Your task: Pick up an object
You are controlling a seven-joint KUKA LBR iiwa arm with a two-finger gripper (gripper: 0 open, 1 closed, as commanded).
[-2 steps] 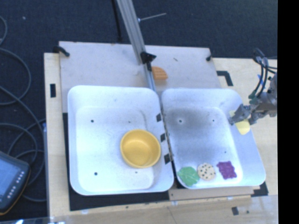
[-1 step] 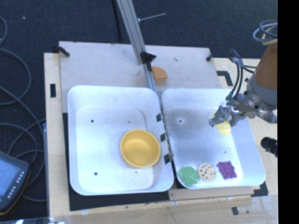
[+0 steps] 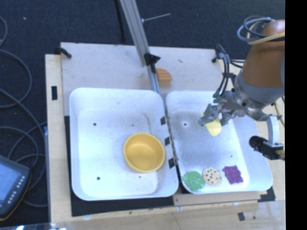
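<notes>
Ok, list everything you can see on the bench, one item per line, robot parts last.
Bins: two, white, side by side on the bench.
Bowl: one, yellow, left bin, near its right wall.
Round piece: one, green, right bin's near edge, leftmost of three.
Cookie-like piece: one, pale with dark dots, middle of that row.
Purple piece: one, right end of that row.
Pale yellow lump: one, right bin, at the gripper's tip.
Orange object: one, on the bench behind the bins.
Metal rail: one, grey, rising behind the bins.
Arm: one, grey and orange, over the right bin.
Gripper: one, above the lump.
</notes>
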